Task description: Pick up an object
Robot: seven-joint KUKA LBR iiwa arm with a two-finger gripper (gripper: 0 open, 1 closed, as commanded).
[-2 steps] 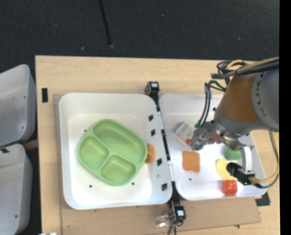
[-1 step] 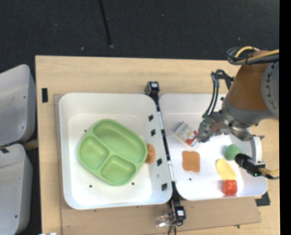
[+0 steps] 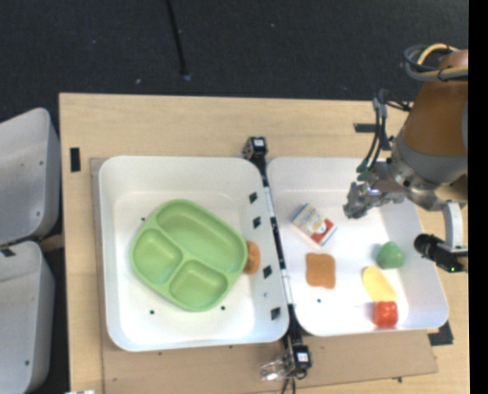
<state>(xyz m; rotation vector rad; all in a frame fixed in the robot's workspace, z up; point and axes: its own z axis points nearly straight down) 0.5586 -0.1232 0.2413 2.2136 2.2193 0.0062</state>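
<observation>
The right bin (image 3: pixel 342 322) holds a small white and red carton (image 3: pixel 313 223), an orange-brown slab like a toast slice (image 3: pixel 321 270), a green round piece (image 3: pixel 390 255), a yellow piece (image 3: pixel 378 284) and a red piece (image 3: pixel 385 313). My gripper (image 3: pixel 358 202) hangs over the upper right part of that bin, right of the carton and above the green piece. Nothing shows between its fingers, and their gap is too small and dark to read.
The left bin (image 3: pixel 120 318) carries a green divided plate (image 3: pixel 190 254), with a small orange piece (image 3: pixel 252 256) at the plate's right edge. A divider with black clips (image 3: pixel 270 245) runs between the bins. Bare wooden bench (image 3: pixel 186 121) surrounds them.
</observation>
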